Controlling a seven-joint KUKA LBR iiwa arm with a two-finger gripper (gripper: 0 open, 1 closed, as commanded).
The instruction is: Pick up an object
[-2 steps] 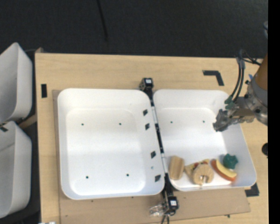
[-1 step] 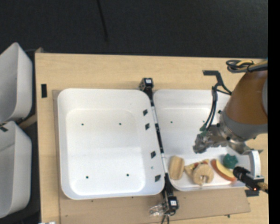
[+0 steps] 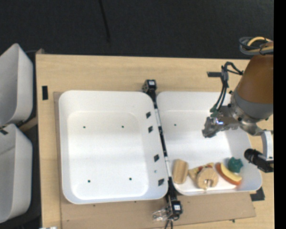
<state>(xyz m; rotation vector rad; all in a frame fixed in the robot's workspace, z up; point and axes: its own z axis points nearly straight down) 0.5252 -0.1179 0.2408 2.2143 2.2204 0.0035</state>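
The gripper point(image 3: 210, 128) is hanging over the right bin point(image 3: 190, 109), toward that bin's 3 o'clock side; whether it is open or closed cannot be told from this slant, and nothing is showing in it. The objects are lying along the bin's 6 o'clock wall: a tan wooden block point(image 3: 179, 171) at about 7 o'clock, a light wooden toy piece point(image 3: 204, 175) just beside it, then an apple slice point(image 3: 228, 174) touching a small green piece point(image 3: 235, 164) at 5 o'clock. The left bin point(image 3: 105, 104) is sitting at 9 o'clock of the right one.
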